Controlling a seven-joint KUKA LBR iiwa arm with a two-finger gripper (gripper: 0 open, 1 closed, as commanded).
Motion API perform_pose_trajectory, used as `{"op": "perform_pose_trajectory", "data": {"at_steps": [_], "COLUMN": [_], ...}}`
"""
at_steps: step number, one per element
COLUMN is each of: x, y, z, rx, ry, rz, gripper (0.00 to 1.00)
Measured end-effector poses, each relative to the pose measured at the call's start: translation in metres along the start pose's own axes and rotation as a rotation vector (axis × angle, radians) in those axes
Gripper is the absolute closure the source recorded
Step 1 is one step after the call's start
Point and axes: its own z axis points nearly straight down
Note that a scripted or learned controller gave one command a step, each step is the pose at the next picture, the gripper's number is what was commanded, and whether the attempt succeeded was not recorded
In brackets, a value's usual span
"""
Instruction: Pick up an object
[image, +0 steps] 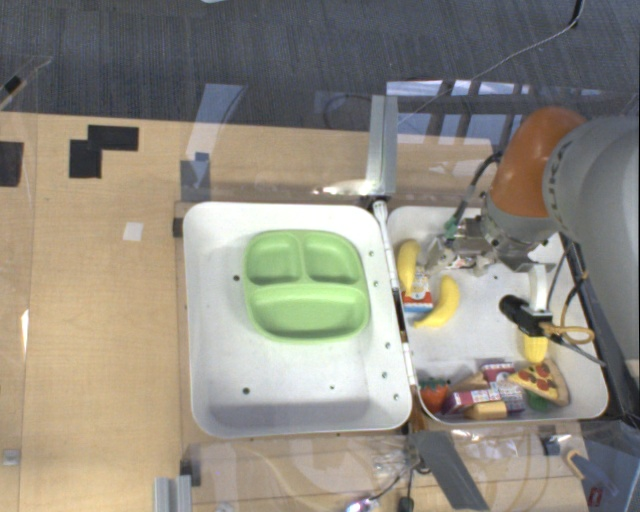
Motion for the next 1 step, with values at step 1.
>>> {"op": "perform_pose_trajectory", "data": {"at_steps": [1], "x": [0.0142], "y": [-0.0194], "z": [-0.0009], "rx": [-0.006], "ry": [-0.004], "rz": [0.012], "gripper": [0.00]}}
